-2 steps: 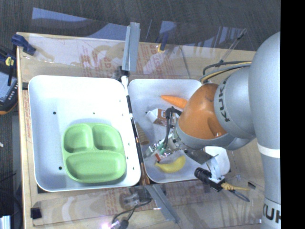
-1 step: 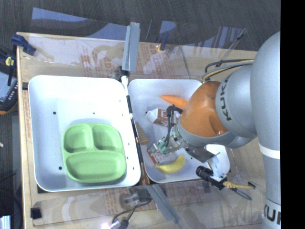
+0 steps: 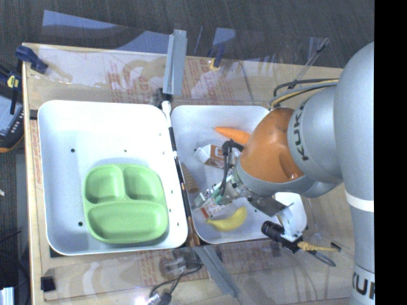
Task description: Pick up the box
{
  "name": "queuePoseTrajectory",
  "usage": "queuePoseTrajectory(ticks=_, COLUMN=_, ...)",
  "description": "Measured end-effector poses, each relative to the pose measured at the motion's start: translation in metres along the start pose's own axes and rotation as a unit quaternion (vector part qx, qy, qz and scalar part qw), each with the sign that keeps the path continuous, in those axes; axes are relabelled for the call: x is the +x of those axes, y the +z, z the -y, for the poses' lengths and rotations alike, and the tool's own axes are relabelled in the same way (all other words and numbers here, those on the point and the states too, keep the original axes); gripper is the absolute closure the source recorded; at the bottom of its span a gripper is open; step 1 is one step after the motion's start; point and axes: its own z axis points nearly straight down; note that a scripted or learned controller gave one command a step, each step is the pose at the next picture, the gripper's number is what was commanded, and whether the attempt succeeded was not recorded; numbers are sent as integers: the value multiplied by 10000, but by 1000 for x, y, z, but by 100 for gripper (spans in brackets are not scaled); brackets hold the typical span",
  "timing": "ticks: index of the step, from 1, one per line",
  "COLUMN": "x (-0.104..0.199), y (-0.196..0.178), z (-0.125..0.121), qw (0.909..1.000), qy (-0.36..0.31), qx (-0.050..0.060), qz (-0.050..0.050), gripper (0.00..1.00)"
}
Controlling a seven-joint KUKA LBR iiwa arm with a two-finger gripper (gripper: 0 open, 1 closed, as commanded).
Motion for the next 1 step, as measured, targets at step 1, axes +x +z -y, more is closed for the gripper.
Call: queuePoseTrajectory(ticks=1, x=0, y=-10, z=-1, qw=10000, qy=-24, qx=4, qz=2, gripper=100)
